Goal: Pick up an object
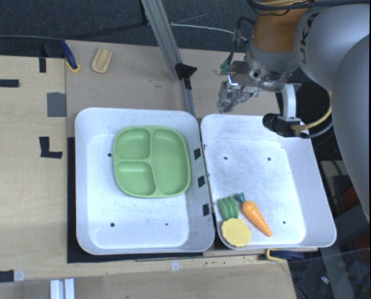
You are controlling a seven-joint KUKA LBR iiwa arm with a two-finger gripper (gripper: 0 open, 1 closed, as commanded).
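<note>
An orange toy carrot (256, 217) lies in the near left corner of the right bin (297, 167), beside a green ridged toy (228, 208) and a flat yellow round piece (236, 232). A green divided plate (152, 161) sits in the left bin (95, 185). My gripper (229, 99) hangs above the far left edge of the right bin, well away from the toys. Nothing shows between its fingers.
A grey metal bar (167, 39) slants down to the gap between the bins at the back. A tan block (101, 60) and a blue-yellow item (70, 56) lie on the bench far left. Black tape marks dot the left bench.
</note>
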